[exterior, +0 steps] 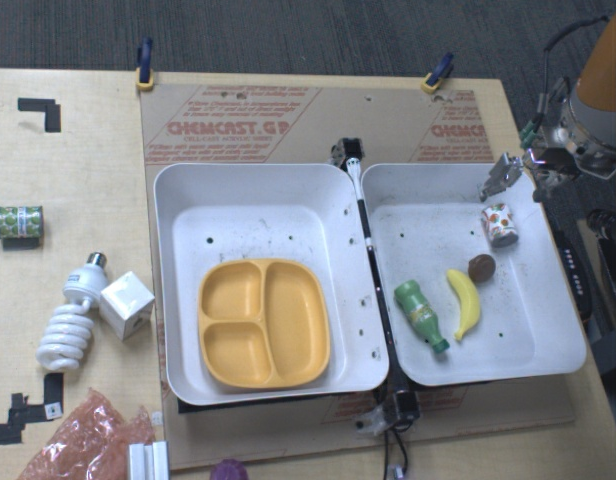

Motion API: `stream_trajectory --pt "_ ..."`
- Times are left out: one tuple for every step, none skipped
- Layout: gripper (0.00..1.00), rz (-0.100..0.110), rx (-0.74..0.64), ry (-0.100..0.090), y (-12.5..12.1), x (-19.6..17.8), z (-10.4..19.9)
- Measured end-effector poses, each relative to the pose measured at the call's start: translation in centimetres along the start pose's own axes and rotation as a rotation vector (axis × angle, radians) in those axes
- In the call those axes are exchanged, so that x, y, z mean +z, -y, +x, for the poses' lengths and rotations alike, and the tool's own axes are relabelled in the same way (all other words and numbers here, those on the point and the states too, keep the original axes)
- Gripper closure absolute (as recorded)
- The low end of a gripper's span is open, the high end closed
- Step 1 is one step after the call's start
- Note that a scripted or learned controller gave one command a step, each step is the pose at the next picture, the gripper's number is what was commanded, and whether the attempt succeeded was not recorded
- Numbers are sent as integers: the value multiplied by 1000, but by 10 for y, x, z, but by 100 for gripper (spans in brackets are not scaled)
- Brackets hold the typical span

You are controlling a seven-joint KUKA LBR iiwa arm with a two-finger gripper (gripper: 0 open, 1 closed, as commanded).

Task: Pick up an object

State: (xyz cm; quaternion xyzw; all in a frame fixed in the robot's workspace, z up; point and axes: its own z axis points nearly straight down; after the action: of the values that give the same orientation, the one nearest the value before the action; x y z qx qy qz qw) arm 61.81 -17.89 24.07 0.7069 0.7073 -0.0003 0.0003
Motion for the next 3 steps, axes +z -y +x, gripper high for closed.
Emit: stream_trajectory --pt "0 0 2 -1 15 148 8" --pt "0 0 3 -1 74 148 23" --pt "100 -3 4 0 73 138 23"
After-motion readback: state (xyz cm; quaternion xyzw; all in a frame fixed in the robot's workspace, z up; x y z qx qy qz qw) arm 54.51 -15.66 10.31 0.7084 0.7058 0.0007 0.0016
